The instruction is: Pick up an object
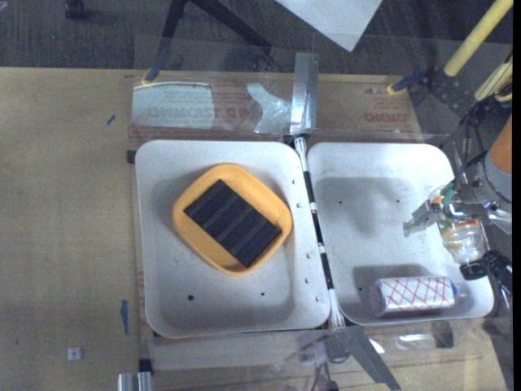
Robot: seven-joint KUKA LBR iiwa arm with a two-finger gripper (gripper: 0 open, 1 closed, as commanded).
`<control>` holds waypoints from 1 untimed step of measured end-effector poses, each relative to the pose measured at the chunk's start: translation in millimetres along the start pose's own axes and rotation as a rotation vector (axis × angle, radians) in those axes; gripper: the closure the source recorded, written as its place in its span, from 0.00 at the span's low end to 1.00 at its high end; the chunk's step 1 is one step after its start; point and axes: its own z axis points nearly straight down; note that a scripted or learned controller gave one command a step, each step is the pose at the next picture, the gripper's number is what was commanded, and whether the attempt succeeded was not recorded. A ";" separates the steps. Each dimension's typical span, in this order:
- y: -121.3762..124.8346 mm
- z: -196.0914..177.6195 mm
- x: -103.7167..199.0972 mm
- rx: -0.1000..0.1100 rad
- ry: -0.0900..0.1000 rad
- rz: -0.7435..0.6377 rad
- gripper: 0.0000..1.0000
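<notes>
Gripper at the right bin's far-right edge, nothing seen in its grasp.

The gripper [456,218] hovers over the right bin [366,177]; whether it is open, I cannot tell. The red-patterned cylinder [415,293] lies just below-left of it, long axis left-right.

Two white bins [163,300] [358,169] sit side by side on one bench [57,218]. There is one orange dish [232,218], one red-and-white patterned tube [415,293], and one clear bottle [461,236].
</notes>
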 end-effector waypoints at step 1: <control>-14.3 109.4 42.2 -0.008 -0.002 -0.074 0.00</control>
